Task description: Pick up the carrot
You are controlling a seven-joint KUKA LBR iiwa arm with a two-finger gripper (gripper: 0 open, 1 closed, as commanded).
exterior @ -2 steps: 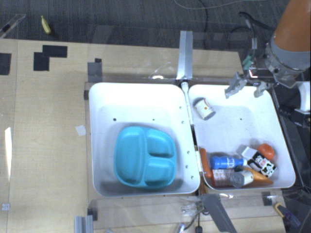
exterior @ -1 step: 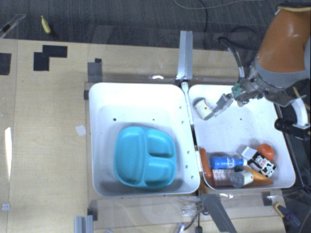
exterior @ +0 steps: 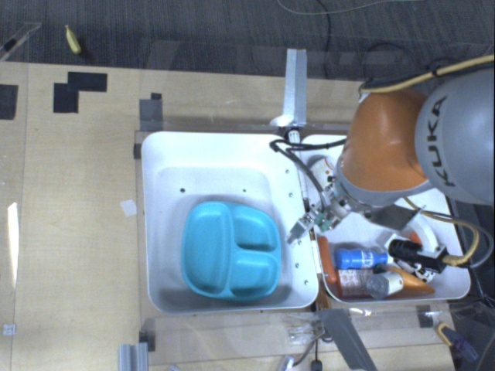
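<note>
The gripper hangs above the left edge of the right bin, the state of its pincer beyond telling. The carrot lies just below it, beside a blue-capped bottle. Approach stage, seemingly; next comes descending onto the carrot

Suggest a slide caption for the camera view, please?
KUKA arm over the right bin, beside the carrot; teal tray in left bin.

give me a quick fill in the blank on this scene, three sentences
1. The blue divided tray lies in the ____ bin.
2. The carrot lies in the ____ bin.
3. The band above the arm's wrist is coloured ____.

Missing words: left; right; orange
</note>
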